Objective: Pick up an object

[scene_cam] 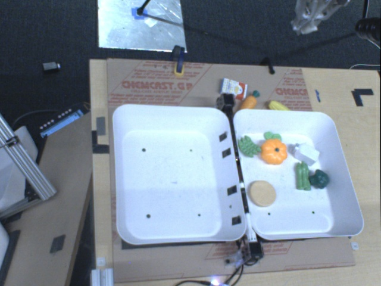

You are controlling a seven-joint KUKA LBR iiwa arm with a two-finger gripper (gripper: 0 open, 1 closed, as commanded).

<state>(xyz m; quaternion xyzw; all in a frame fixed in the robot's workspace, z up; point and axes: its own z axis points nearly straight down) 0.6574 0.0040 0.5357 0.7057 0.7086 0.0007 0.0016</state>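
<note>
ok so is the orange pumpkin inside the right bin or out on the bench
Inside. The orange pumpkin sits on the floor of the right bin, near its far side, beside a leafy green piece, well within the white rim.

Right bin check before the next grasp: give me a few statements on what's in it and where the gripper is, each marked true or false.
1. The orange pumpkin lies in the right bin. True.
2. The round tan disc lies in the left bin. False: it lies in the right bin, near the divider.
3. The gripper is up beyond the bench's far edge, above the dark floor. True.
4. The gripper holds the pumpkin. False: the pumpkin rests in the bin, far from it.
5. The yellow banana lies outside the bins. True.
</note>
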